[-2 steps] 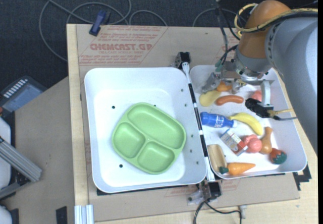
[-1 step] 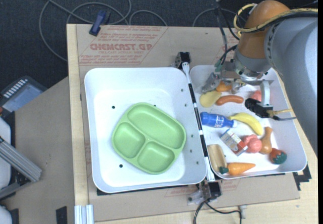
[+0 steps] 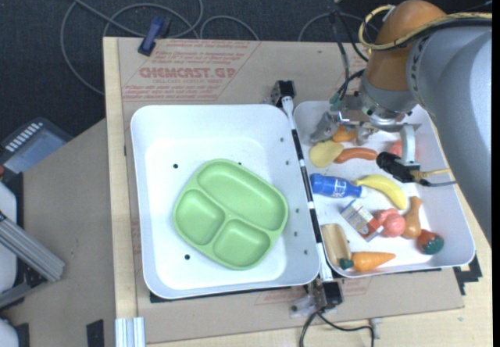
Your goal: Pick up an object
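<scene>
Dark carpet floor (image 3: 62, 41) with looping cables (image 3: 117, 5) around cardboard-topped bench (image 3: 195, 72)

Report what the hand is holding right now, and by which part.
Cannot be told. The hand is low over the far end of the right bin, and nothing is visibly between its fingers.

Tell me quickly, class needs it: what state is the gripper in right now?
Gripper: low over the far end of the right bin, above the toy foods; open or closed cannot be told, and nothing is visibly held.
</scene>
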### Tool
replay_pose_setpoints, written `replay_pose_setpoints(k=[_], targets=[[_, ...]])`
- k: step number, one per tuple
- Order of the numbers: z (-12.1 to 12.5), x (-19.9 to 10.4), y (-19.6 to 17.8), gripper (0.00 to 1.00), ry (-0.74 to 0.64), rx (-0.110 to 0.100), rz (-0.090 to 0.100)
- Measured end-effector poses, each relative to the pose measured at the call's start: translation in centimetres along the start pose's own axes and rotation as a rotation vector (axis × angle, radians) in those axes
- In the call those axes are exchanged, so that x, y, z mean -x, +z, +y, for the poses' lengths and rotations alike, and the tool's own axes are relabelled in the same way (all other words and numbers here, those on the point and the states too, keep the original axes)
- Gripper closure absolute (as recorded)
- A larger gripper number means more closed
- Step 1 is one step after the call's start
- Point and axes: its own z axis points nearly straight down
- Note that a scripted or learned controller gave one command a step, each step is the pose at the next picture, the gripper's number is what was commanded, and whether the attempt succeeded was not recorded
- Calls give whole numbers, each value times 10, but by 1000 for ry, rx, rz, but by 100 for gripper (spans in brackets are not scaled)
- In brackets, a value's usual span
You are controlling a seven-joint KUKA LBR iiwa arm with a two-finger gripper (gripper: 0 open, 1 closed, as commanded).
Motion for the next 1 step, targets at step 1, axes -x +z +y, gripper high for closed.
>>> replay_pose_setpoints(k=[1], targets=[[0, 1, 0, 0, 0, 0, 1]])
